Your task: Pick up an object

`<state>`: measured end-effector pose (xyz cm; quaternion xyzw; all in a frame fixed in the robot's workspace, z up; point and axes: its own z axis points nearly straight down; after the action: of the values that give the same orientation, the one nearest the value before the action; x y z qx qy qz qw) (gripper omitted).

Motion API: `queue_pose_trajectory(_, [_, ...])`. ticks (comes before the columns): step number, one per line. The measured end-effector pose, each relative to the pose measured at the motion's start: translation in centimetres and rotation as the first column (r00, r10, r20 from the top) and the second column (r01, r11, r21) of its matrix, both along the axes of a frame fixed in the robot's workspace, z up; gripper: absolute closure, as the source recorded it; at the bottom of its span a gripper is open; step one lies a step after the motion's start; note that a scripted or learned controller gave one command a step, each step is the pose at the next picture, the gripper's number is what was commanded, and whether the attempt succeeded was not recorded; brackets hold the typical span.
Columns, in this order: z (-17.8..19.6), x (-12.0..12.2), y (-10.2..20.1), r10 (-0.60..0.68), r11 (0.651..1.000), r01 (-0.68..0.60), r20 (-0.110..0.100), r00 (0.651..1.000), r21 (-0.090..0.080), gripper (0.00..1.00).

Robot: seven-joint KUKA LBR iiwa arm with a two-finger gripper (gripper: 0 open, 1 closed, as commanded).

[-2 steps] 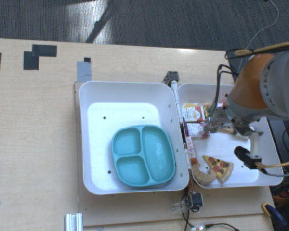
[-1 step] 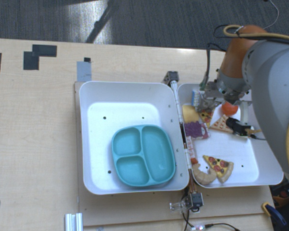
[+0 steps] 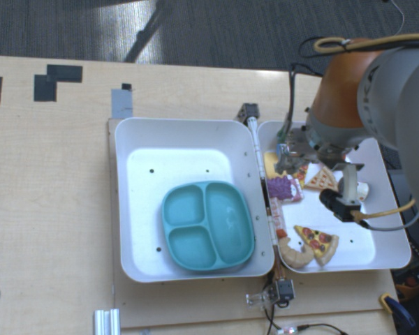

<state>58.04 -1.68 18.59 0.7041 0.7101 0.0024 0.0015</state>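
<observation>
My gripper point(image 3: 291, 165) reaches down into the right bin point(image 3: 384, 253) near its left wall. Directly below it lies a purple bunch of grapes point(image 3: 282, 187), with a yellow piece point(image 3: 269, 162) just to the left. A small pizza slice point(image 3: 322, 180) lies to the gripper's right. Further forward in the bin lie a second pizza slice point(image 3: 319, 241) and a tan croissant-shaped piece point(image 3: 294, 253). The wrist hides the fingertips, and nothing shows between them.
The left bin point(image 3: 136, 145) holds a teal divided plate point(image 3: 208, 225). A thin pinkish strip point(image 3: 275, 218) lies along the right bin's left wall. The arm covers the back of the right bin. Dark markers sit on the bench at far left.
</observation>
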Motion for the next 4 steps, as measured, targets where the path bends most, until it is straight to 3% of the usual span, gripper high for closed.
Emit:
queue_pose_trajectory(1, [-0.1, -0.1, -0.1, -0.001, 1.000, 0.001, -0.003, 1.000, -0.001, 0.00])
queue_pose_trajectory(2, [-0.1, -7.8, -5.6, -0.006, 1.000, 0.006, -0.004, 1.000, -0.002, 0.00])
queue_pose_trajectory(3, [-9.9, -9.1, -7.6, -0.008, 1.000, 0.008, 0.002, 1.000, -0.002, 0.00])
queue_pose_trajectory(4, [-8.8, -8.9, -7.5, -0.007, 1.000, 0.007, 0.007, 1.000, -0.003, 1.00])
